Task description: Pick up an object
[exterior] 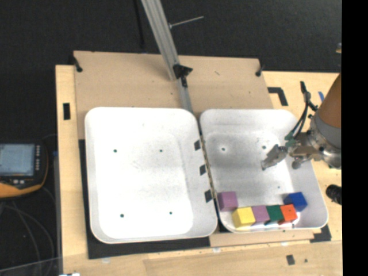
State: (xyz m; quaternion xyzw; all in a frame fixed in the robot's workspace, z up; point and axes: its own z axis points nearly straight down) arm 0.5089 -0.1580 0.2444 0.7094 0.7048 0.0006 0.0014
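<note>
Nothing sits between the tool's (283,156) spread fingers, which hover above the right bin's (241,125) bare middle. Toward the bin's near edge lie the blocks; the blue block (295,199) looks closest, the purple block (227,199) farther left.

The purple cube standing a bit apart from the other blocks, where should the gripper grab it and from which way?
Probably from straight above, fingers closing on the left and right faces of the lone purple cube. Those sides look clear, though the yellow cube sits close at its near right corner.
</note>
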